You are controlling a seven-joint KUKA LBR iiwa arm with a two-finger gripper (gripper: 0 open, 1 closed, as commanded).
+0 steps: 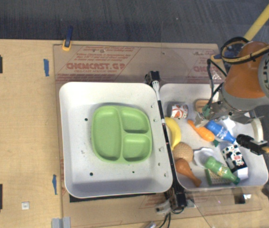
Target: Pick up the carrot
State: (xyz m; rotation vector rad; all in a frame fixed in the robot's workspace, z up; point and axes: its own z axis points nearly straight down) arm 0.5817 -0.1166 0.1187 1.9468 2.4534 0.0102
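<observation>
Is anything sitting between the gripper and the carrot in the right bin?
Nothing visible does. The gripper sits just above the carrot, near its upper end. A blue bottle lies right alongside the carrot and could crowd a grasp.

The grey arm (267,75) reaches in from the right, its orange band (243,77) above the wrist, the gripper (209,112) pointing down.
</observation>
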